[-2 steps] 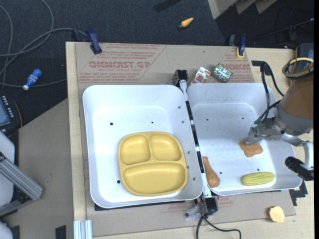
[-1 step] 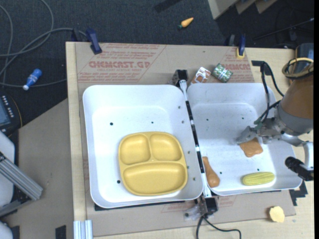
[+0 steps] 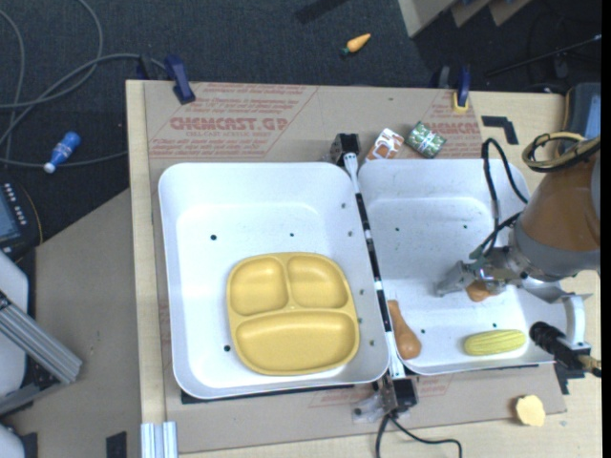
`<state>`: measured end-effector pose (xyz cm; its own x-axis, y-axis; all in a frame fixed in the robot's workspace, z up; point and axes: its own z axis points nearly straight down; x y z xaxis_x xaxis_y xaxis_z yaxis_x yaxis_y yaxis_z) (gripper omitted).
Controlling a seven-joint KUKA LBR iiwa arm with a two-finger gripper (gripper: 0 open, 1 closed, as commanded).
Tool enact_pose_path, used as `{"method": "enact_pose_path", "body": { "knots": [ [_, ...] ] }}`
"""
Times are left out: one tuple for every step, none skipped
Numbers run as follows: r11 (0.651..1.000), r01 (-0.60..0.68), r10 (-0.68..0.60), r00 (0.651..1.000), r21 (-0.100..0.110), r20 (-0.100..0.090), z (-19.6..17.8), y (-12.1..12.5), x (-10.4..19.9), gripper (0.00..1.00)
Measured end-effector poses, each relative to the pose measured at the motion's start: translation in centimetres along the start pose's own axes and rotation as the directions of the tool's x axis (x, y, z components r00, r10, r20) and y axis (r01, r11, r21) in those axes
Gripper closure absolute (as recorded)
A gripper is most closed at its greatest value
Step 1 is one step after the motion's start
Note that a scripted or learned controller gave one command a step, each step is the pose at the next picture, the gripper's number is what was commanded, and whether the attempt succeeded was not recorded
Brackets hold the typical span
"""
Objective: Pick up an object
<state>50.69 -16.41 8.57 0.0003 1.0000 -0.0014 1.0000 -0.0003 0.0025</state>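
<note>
In the camera view the arm point(image 3: 563, 222) comes in from the right over the right-hand bin point(image 3: 420, 218), and its end effector point(image 3: 474, 282) sits low above the bin floor, toward the bin's right side. A grey finger point(image 3: 451, 281) juts out to the left, and a small orange object point(image 3: 478, 292) shows right at the tip, touching or just under the metal parts; whether it is actually pinched between the fingers cannot be told, nor how wide the end effector stands. Nearer the front of the same bin lies a yellow corn cob point(image 3: 495, 343), apart from the end effector, and an orange-brown carrot-like piece point(image 3: 403, 330) lies against the bin's left wall. The left-hand bin point(image 3: 239, 198) carries a yellow divided plate point(image 3: 290, 312) with three compartments. On the surface point(image 3: 248, 113) behind the bins sit a small green can point(image 3: 427, 140) and a white and red packet point(image 3: 386, 145) just beside it; a yellow chunk point(image 3: 529, 409) rests on the surface at the front right.
</note>
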Motion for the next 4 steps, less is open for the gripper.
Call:
{"method": "enact_pose_path", "body": {
  "knots": [
    [1.000, -0.001, 0.001, 1.000, -0.006, 0.005, -1.1, 0.2, -0.2, 1.00],
    [1.000, -0.002, 0.002, 1.000, -0.005, 0.004, -1.1, 0.2, -0.2, 0.00],
    [1.000, -0.002, 0.002, 1.000, 0.000, -0.001, 0.1, 1.5, -4.8, 0.00],
    [1.000, 0.007, -0.007, 1.000, 0.000, -0.003, 0.1, 3.8, 1.6, 0.00]
  ]
}}
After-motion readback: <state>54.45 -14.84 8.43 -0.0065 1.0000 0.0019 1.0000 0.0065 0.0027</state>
